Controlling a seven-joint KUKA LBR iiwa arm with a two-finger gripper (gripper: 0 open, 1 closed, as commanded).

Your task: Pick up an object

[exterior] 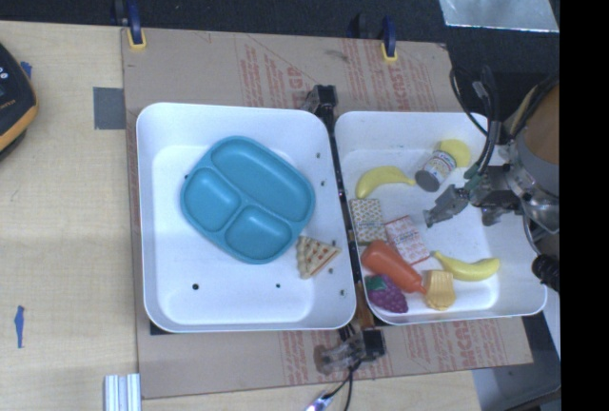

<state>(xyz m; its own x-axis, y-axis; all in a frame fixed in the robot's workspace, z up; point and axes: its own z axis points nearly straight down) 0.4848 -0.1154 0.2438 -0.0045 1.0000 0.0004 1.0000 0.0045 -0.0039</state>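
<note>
The right bin [514, 304] holds several toy foods. These include a yellow banana [384, 179], a small grey jar [436, 169], a waffle square [366, 212], a red and white packet [405, 239], an orange carrot [392, 267], purple grapes [385, 295] and a second banana [468, 266]. My gripper [462, 210] hangs over the bin's right half, between the jar and the second banana. It is open, with only white bin floor showing between its dark fingers [441, 208].
In the left bin [152, 238] lie a blue divided plate [249, 198] and a pizza slice [316, 255] near its right wall. Cables and the arm's body [528, 162] crowd the right edge. A yellow device [11, 109] sits at the far left.
</note>
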